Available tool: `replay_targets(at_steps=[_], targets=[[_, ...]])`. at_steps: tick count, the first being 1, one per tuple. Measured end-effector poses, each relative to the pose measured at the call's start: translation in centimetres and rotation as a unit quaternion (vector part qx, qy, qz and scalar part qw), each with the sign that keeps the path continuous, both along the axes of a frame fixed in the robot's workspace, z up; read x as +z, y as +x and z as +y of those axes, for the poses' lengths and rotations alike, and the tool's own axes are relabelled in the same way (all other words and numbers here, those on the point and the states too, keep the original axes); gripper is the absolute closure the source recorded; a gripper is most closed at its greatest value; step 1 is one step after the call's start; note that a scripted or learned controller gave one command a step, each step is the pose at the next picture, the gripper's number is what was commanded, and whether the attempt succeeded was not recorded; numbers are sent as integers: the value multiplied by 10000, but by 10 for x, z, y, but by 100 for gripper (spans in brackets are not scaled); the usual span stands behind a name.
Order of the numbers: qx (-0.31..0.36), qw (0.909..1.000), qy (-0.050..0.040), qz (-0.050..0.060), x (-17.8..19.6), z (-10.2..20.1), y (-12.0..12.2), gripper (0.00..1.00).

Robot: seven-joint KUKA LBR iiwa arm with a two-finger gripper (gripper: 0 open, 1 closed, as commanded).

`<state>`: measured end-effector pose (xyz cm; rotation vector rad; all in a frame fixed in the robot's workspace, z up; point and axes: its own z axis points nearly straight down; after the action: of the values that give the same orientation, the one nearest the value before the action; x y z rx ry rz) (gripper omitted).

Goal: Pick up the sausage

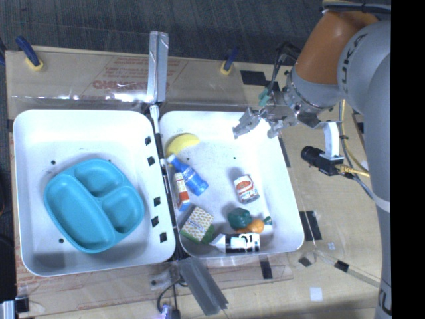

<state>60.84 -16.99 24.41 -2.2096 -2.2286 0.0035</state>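
Where the right bin (282, 178) meets the divider, sausage (180, 187) upright.

The sausage (180, 189) is a slim, reddish-orange stick with a paler, label-like patch near its middle, too small for any finer detail to be made out. It lies flat on the floor of the right bin (279, 153), hard against that bin's left wall and about midway along it. Its length runs parallel to that wall, one end pointing to the bin's far side and the other to its near side.
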Motion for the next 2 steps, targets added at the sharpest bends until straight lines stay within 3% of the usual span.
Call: replay_targets(at_steps=[1,2], targets=[[511,9987,2,0,-32,14,-41,0],[874,9962,0,-10,-102,33,34,0]])
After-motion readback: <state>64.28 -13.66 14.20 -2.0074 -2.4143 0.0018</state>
